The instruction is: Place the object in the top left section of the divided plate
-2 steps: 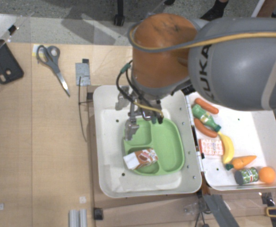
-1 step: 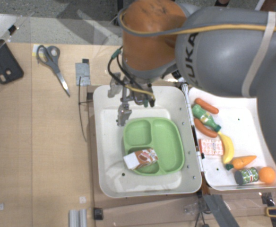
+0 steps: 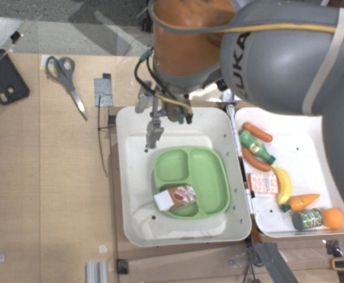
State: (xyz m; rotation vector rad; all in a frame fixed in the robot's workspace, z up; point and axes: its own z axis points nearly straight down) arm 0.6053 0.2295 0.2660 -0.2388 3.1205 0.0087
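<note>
A green divided plate (image 3: 213, 181) lies in the left white bin (image 3: 131, 217). On the plate's front section rests a small brown, red and white carton (image 3: 176, 198), with its white end over the plate's lower left rim. My gripper (image 3: 154, 134) hangs over the bin just beyond the plate's top left section (image 3: 172, 165), apart from the carton. Nothing is seen in the gripper. The arm's orange band (image 3: 189, 28) covers the bin's far edge.
The right bin (image 3: 301, 128) holds two sausages (image 3: 257, 131), a green bottle (image 3: 257, 146), a banana (image 3: 284, 184), a red-white pack (image 3: 263, 184), a carrot (image 3: 301, 202), a can (image 3: 307, 219) and an orange (image 3: 333, 218). Scissors (image 3: 66, 81) and a black case (image 3: 6, 84) lie on the bench at left.
</note>
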